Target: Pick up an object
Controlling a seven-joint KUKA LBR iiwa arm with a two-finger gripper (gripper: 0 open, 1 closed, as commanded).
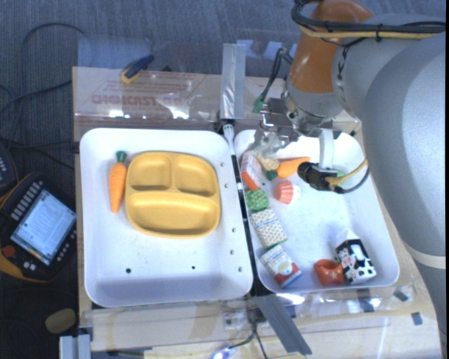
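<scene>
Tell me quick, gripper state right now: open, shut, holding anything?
Gripper: cannot be told. It is down in the right bin at the far end, among the small toy foods.

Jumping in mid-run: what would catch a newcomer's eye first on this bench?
The yellow divided tray in the left bin, with a toy carrot lying beside it. Next, the grey arm's orange band at upper right, its gripper low over the cluttered right bin, near its top-left corner.
</scene>
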